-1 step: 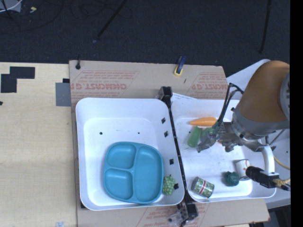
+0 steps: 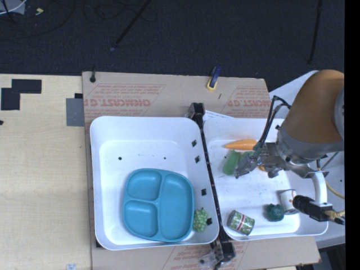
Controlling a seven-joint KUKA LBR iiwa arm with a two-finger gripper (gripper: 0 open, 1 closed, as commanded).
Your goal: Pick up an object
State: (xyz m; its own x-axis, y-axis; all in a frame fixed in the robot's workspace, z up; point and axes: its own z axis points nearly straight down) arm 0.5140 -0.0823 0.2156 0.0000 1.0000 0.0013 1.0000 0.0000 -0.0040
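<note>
The arm's orange band and grey wrist cover the right bin's [image 2: 256,229] far right side, and the hand [image 2: 247,166] is a dark tangle low over the bin floor; whether its grip is spread or closed cannot be made out. Just left of the hand lies a green object [image 2: 231,163], possibly touching it, with an orange carrot-like piece [image 2: 241,145] just beyond. Nearer the front rim sit a small can [image 2: 241,222] and a teal object [image 2: 275,212], with bare floor between them and the hand. Across the divider, the left bin [image 2: 112,134] holds a blue tray [image 2: 157,204] and green grapes [image 2: 199,220].
</note>
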